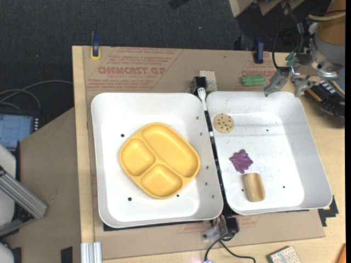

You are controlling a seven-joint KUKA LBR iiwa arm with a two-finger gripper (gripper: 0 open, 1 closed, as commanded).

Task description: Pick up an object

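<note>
You see the gripper (286, 82) spread open and holding nothing at two o'clock, above the right bin (307, 147), which holds cookie (223, 123), purple piece (241, 160) and brown block (254, 186).

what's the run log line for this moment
tool open over right bin's far rim | holds nothing | cookie, purple piece, cork-like cylinder in right bin | yellow plate left

1. A robotics lab bench is indicated: two white bins (104, 147) are set on a protective-papered board (137, 64) held by blue clamps (95, 43).
2. Loose cables (22, 95) and aluminium framing (22, 196) are seen over dark carpet.
</note>
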